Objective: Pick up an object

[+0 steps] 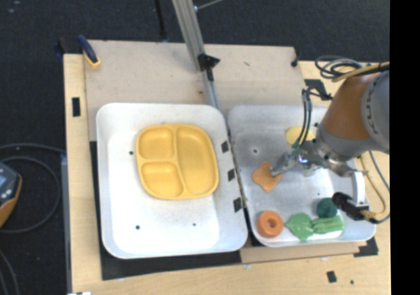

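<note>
The right bin (259, 126) holds several small objects. A flat orange piece (265, 179) lies near the bin's middle. My gripper (282, 165) is low over the bin, its tip just right of and above that piece, touching or nearly touching its upper edge. An orange ring (270, 223) sits at the front of the bin. Beside the ring lie a light green lump (314, 226) and a dark green ball (327, 207). A yellow object (295, 135) shows behind the wrist, partly hidden by it.
The left bin (118, 156) holds a yellow divided plate (177, 160). A metal pole (190, 24) slants up from between the bins at the back. Cables (338, 67) run behind the arm at the right.
</note>
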You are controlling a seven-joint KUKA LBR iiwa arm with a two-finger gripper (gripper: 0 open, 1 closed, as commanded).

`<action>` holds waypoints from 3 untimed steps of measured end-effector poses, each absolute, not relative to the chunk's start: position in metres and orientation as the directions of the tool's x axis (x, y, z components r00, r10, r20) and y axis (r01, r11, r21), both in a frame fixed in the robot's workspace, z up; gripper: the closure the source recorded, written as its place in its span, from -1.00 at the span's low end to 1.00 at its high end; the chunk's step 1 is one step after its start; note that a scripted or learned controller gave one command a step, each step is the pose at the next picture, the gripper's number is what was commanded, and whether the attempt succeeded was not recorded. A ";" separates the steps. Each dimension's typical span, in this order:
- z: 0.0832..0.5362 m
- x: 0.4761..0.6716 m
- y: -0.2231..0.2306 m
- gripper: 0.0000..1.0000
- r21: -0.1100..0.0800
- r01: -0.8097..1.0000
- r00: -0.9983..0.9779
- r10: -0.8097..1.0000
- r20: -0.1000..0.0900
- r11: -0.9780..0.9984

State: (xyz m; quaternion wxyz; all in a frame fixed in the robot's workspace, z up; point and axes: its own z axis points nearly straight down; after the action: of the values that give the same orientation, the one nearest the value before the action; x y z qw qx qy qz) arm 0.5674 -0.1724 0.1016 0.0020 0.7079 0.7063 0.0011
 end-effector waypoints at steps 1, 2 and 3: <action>0.117 0.570 -0.173 1.00 0.013 1.000 0.004 1.000 -0.001 -0.004; 0.181 0.569 -0.175 1.00 0.007 1.000 -0.002 1.000 -0.003 0.002; 0.242 0.576 -0.182 1.00 0.008 1.000 -0.002 1.000 -0.003 0.002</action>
State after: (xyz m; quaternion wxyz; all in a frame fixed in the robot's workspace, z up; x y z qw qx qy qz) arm 0.5760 -0.1822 0.2423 0.0039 0.7062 0.7080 0.0016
